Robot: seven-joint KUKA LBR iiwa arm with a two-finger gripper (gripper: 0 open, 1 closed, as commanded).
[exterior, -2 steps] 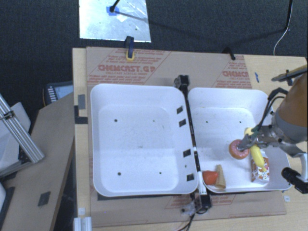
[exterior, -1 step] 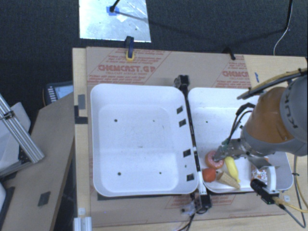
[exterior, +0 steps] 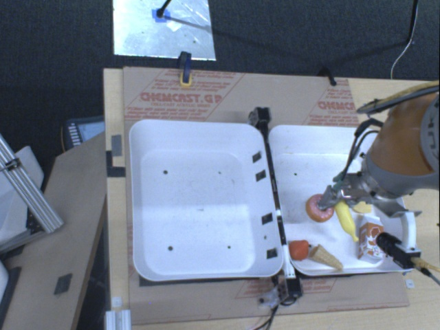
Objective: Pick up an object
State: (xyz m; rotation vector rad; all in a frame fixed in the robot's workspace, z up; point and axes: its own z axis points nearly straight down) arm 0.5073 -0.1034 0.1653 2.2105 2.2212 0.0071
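Nearest the onlooker, along the front wall of the right-hand bin (exterior: 302, 153), three items lie in a row. A small red ball (exterior: 299, 249) sits in the front corner by the divide between the bins. A pale cone (exterior: 325, 256) lies on its side touching the ball, tip pointing away from it. A white and orange carton (exterior: 370, 243) stands near the opposite front corner, well apart from the cone.

Just behind this row, a yellow banana (exterior: 346, 220) lies at a slant between the cone and the carton. A pink and orange doughnut (exterior: 317, 216) rests flat on the bin floor, just beside the banana's upper end on the side towards the divide.

The pincer (exterior: 332, 198) is down low at the doughnut's far edge, above the top of the banana. Whether it is open or closed cannot be told from this angle, and nothing is seen gripped in it. The grey and orange arm (exterior: 405, 150) reaches in over the bin's outer side.

The left-hand bin (exterior: 199, 184) adjoins the right one, its wall touching along the divide.

Both bins rest on a cardboard sheet (exterior: 227, 95) with red lettering, laid over the counter (exterior: 113, 115). A yellow clamp (exterior: 185, 74) grips the sheet's far edge. Beyond it, a shiny square panel (exterior: 163, 19) lies on dark floor.
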